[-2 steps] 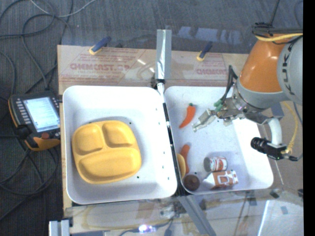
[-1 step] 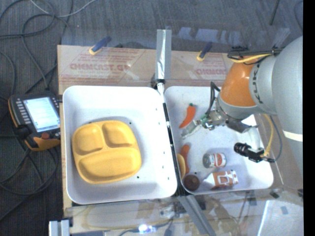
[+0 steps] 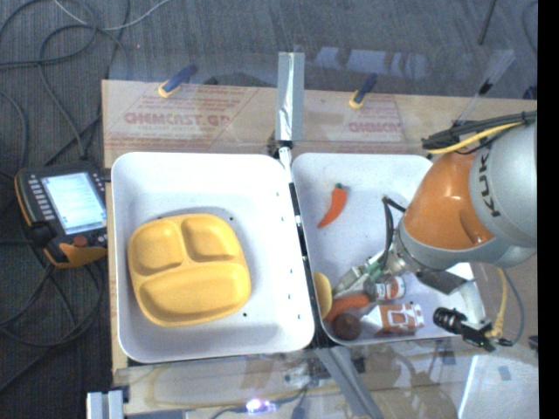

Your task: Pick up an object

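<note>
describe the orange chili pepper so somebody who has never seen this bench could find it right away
Look in the right-hand white bin, on the open floor of its far half, close to the wall it shares with the left bin. The orange chili pepper lies there alone, slim and curved with a small dark stem, well apart from the cluttered items under the arm.

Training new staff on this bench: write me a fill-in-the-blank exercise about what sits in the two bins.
1. The yellow divided tray lies in the ____ bin.
2. The chili pepper lying alone in the right bin is ____ in colour.
3. The tray has ____ compartments.
4. The arm reaches down over the ____ bin.

Missing words: left; orange; three; right
</note>
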Motion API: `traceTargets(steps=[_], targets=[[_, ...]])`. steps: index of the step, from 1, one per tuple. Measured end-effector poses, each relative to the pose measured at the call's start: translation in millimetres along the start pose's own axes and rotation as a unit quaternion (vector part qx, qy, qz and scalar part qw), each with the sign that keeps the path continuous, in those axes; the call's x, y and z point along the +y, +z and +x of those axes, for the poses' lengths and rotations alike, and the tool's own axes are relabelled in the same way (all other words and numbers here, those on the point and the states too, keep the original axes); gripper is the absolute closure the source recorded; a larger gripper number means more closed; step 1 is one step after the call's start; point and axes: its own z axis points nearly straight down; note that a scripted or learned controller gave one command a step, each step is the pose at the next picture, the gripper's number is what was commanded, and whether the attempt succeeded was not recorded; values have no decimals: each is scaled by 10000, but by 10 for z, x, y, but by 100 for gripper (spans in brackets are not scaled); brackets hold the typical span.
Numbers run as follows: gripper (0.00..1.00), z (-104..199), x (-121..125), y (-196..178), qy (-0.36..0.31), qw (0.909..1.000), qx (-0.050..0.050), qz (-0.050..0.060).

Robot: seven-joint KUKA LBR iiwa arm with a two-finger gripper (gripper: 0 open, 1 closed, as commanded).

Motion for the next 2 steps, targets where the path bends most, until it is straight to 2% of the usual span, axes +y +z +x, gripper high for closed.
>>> traceTargets(steps=[1,2], targets=[[0,-249,479,12,634,9980,5,13],[0,-295,1015,14,438,9990,-15,-3]])
